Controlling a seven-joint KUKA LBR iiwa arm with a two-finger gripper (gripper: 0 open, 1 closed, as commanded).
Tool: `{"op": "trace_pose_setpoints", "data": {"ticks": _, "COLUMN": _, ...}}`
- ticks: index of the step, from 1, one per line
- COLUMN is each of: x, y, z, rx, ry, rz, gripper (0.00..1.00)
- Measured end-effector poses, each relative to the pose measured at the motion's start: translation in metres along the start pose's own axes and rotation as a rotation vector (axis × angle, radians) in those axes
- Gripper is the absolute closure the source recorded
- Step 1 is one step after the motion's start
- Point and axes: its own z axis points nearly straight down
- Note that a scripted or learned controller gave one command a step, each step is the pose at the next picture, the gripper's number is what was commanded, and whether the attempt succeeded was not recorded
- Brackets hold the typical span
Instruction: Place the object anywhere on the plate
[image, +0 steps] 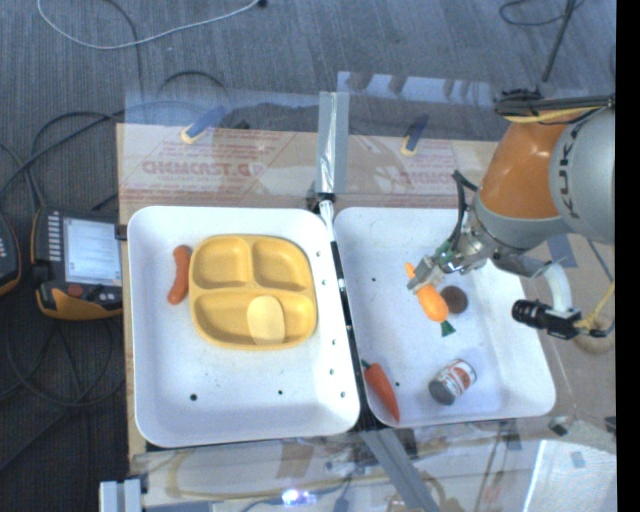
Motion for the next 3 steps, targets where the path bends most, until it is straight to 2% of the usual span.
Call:
{"op": "trace_pose_setpoints", "data": {"ticks": 1, "x": 0.097, "y": 0.071, "z": -0.015, "rx": 0.001, "ry": -0.001, "rz": -0.222, "gripper": 1.0}}
{"op": "trace_pose_setpoints", "data": {"ticks": 2, "x": 0.157, "y": 0.109, "z": -0.014, "rx": 0.002, "ry": -0.003, "rz": -0.298, "gripper": 1.0}}
{"op": "trace_pose_setpoints", "data": {"ticks": 3, "x": 0.157, "y": 0.109, "z": -0.014, "rx": 0.001, "ry": -0.003, "rz": -0.298, "gripper": 0.0}}
